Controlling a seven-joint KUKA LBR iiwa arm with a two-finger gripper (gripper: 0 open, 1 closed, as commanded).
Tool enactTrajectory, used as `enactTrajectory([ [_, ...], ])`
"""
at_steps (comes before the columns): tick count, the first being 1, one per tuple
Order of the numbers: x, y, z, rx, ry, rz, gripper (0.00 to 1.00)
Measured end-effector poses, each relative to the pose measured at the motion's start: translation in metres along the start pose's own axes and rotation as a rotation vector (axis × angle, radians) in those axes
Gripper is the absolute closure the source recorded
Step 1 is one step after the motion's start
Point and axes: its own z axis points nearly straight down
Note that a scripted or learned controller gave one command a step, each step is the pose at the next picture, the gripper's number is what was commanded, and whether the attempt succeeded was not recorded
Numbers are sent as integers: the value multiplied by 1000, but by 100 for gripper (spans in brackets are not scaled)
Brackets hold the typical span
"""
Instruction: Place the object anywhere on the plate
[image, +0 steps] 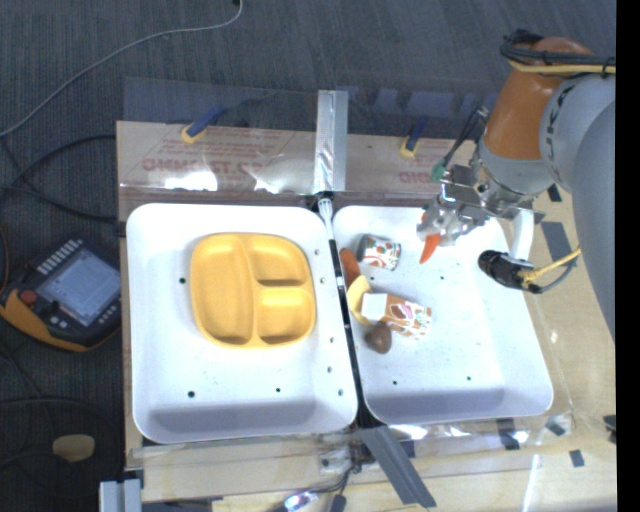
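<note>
Arm (590, 130) was grey, thick and rounded, with a broad orange band (520, 115) above the wrist. Black cables ran over the top of the band. Below it sat a metallic silver wrist block, with a small green spot on its side. Tool (447, 225) was pale metal. A yellow cable trailed from a black fitting nearby.
</note>
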Motion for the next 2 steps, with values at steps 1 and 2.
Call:
enactTrajectory([
  [1,0,0,0,0,0,0,0],
  [2,-46,-50,-46,1,4,195,0],
])
